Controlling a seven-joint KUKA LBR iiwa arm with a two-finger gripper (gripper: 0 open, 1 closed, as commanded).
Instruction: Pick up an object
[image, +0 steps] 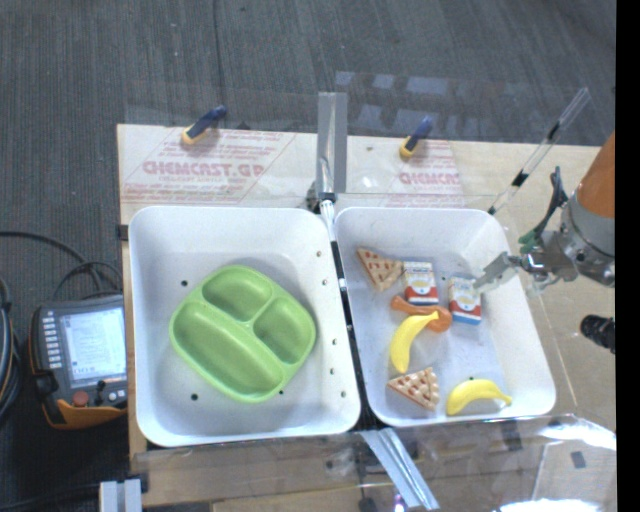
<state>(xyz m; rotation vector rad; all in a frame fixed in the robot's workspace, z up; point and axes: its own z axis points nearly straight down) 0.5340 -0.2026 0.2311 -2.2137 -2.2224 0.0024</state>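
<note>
Camera view looks down at a slant on the bench (150, 160), a pale board with red lettering that carries two shallow white bins side by side. In the left bin (150, 240) lies a green divided plate (243, 331) with three compartments, tilted a little and sitting toward the near middle of the bin. The right bin (530, 370) holds the small toy foods: a waffle wedge (379, 267) at the far left, a small carton (420, 283) just right of it, and a second carton (464, 302) farther right again. Touching the near edge of the first carton is an orange piece (420, 307), and a yellow banana (405, 341) curves from it toward the near side. Another waffle wedge (418, 386) lies near the front, with a second banana (476, 396) just beside it on the right. From the right, the grey arm (585, 240) with its orange band reaches over the right bin's rim, and its end effector (495, 270) hangs above the bin's far right part, just beside the second carton; whether it touches the carton cannot be told. Nothing shows between the fingers, and whether they stand apart or together cannot be told at this size. Two blue and yellow clamps (203, 124) grip the bench's far edge, and a handheld control pendant (80, 365) rests off to the left.
</note>
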